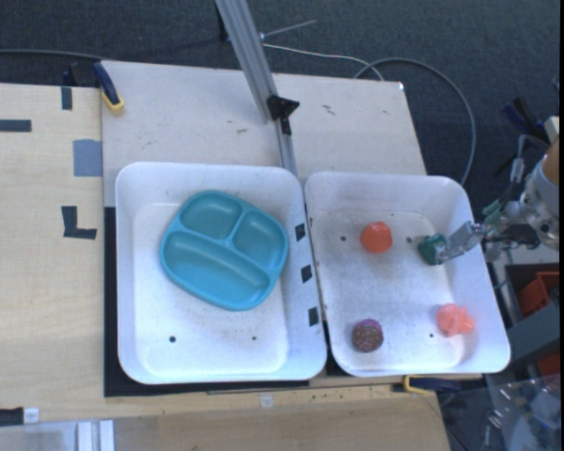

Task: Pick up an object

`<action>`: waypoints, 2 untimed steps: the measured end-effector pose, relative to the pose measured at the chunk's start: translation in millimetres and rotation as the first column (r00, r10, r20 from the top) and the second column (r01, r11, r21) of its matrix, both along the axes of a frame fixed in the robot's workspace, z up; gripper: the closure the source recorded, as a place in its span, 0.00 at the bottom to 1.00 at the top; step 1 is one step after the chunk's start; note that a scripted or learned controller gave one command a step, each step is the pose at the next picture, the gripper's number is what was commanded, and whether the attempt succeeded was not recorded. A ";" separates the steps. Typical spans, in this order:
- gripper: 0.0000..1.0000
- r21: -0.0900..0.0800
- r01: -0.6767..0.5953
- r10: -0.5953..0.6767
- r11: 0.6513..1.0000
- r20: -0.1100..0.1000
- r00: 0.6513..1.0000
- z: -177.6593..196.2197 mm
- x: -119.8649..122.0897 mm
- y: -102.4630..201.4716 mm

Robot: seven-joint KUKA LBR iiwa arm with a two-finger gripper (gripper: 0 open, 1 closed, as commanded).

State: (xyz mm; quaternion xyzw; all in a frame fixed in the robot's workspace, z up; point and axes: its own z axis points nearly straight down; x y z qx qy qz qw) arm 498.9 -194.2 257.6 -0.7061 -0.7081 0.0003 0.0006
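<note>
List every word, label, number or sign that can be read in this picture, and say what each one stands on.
None: no readable text appears.
Dark tape marks on the wooden bench: plain shapes, no letters.
Small black marks on the rims between the two bins: too small to read.
Blue divided plate, orange ball, dark ball, pink object: no print visible.

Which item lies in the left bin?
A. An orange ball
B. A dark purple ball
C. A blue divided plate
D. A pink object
C. The blue divided plate lies in the left bin, while the orange ball, the dark purple ball and the pink object all lie in the right bin.
</note>
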 end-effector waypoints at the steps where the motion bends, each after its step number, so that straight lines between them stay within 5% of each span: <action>1: 0.00 0.000 0.001 -0.001 1.000 0.000 1.000 0.0 -0.1 -0.1; 2: 0.00 0.000 0.002 -0.002 1.000 -0.005 1.000 -45.8 3.4 -4.5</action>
